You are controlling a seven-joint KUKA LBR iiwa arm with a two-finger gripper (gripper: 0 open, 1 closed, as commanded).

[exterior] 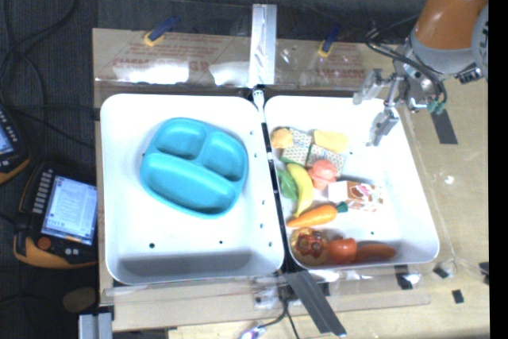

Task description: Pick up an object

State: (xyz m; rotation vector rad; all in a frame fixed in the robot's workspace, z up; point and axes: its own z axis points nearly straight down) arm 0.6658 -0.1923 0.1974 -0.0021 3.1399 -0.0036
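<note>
The end effector [379,109] hangs released, its fingers spread and holding nothing, over the right bin's [413,194] far corner. Toy food lies below-left of it: a banana [300,182], a carrot [313,215], a tomato [342,250]. Farther left sits a blue tray [194,164].

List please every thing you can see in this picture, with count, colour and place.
bins: 2, white, side by side on bench
tray: 1, blue, three compartments, in left bin
toy food: a pile, mixed colours, left part of right bin
banana: 1, yellow, in the pile
carrot: 1, orange, below banana
tablet: 1, orange-edged, left of bench
clips: 2, blue-yellow, behind bins
arm: 1, grey-orange, upper right
pincer: 1, grey, above right bin's far right corner
</note>
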